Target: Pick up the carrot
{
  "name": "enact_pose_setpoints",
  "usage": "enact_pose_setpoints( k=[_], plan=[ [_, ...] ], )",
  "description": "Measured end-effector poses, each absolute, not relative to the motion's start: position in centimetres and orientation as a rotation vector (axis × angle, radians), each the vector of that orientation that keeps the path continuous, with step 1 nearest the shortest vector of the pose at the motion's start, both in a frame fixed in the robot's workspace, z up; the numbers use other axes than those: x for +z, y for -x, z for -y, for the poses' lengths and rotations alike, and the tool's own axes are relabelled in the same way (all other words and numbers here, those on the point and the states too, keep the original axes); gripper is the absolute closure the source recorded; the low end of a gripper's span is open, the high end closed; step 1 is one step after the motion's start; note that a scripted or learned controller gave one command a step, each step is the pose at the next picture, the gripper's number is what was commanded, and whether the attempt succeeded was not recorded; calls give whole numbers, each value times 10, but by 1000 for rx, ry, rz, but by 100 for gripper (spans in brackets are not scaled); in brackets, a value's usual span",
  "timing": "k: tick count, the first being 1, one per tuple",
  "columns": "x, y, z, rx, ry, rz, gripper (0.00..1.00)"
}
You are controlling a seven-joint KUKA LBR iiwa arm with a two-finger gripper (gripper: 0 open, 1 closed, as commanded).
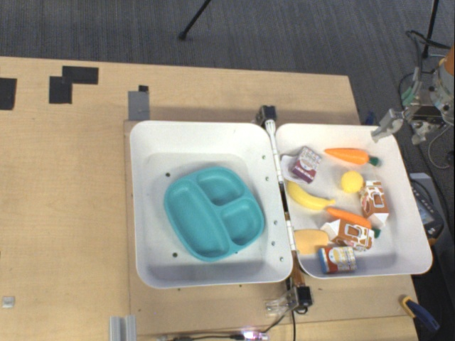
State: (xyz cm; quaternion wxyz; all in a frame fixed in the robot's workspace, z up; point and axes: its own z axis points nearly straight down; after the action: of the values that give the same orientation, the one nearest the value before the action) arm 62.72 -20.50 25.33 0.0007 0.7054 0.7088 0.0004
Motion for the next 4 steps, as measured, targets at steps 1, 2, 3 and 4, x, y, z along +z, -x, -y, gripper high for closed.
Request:
enact_pose_setpoints(
  k=[1,2,3,4],
  plan=[
    [98,-628,203,6,-2312,-2129,0],
    [82,-654,185,-23,-2704,-1630,0],
    [94,-657,185,-7,-2687,-1631,100],
    [90,-651,188,-40,-2701,-1637,0]
  ],
)
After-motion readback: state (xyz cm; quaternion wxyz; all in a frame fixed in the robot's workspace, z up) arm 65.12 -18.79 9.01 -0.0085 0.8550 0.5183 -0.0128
